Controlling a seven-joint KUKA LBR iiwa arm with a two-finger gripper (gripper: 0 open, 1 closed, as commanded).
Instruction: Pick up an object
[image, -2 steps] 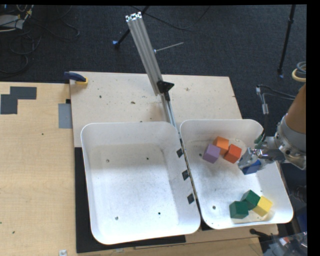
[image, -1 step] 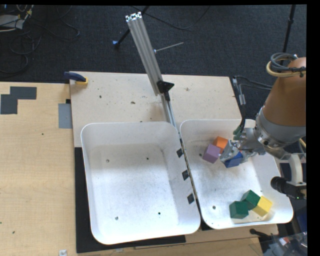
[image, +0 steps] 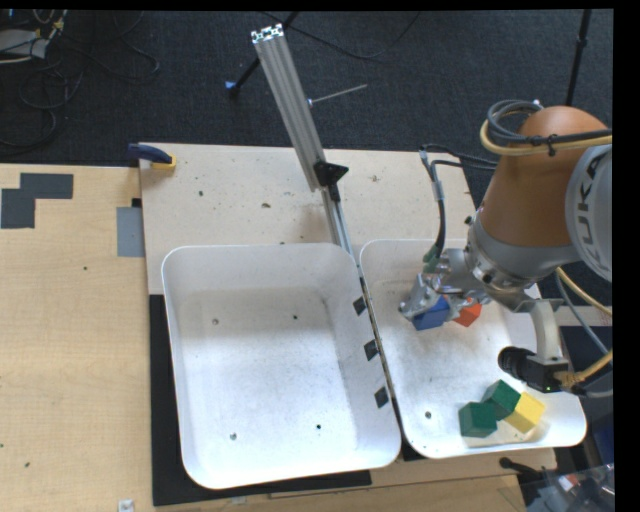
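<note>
My gripper (image: 424, 305) hangs over the upper middle of the right bin (image: 415, 400), under the grey and orange arm. A small blue block (image: 433, 319) sits between its metal fingers (image: 415, 303), and the gripper is shut on it. Just to the right of the blue block, touching or nearly touching it, is an orange-red block (image: 467, 315). Two green blocks (image: 480, 418) and a yellow block (image: 527, 412) lie together in the bin's near right corner.
The left bin (image: 172, 300) adjoins the right one along a shared rim with black clips (image: 370, 349). A slanted aluminium post (image: 295, 110) rises behind the bins. Cables and a black fitting (image: 525, 368) hang off the arm at the right.
</note>
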